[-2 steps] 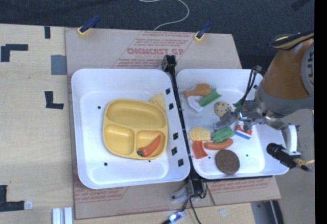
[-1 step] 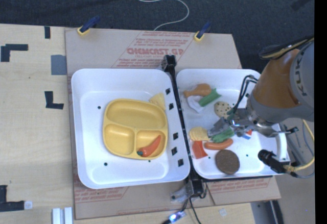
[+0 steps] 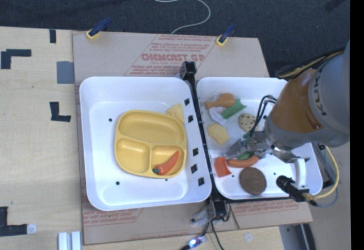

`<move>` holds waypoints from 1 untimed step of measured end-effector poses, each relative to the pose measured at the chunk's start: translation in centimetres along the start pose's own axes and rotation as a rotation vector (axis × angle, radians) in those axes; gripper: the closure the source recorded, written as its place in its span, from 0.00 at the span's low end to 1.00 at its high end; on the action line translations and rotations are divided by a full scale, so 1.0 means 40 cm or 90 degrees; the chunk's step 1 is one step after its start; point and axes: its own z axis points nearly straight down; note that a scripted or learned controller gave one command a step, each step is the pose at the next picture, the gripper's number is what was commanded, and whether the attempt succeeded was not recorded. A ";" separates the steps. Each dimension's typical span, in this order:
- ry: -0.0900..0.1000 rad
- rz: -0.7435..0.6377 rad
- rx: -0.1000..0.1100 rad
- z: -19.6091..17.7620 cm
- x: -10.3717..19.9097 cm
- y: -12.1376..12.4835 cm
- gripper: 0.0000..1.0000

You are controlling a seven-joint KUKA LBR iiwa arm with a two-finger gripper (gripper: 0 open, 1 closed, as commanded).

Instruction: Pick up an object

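The right bin (image 3: 257, 85) holds several toy foods: an orange piece (image 3: 223, 100), a green piece (image 3: 232, 110), a spotted cookie (image 3: 246, 122), a pale yellow piece (image 3: 218, 133), a red block (image 3: 222, 167), a brown round patty (image 3: 252, 180) and a red-and-green hot dog shape (image 3: 243, 159). My gripper (image 3: 245, 147) is low in this bin, right over the hot dog shape and beside the yellow piece. Its fingertips blend into the toys beneath them.
The left bin (image 3: 96, 129) holds a yellow divided plate (image 3: 142, 135) with a red-orange pepper (image 3: 167, 164) in its lower right compartment and a pale yellow wedge (image 3: 176, 111) at its top right edge. A black divider (image 3: 196, 129) runs between the bins.
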 end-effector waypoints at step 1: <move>0.000 0.000 -0.001 -0.032 -0.001 0.001 1.00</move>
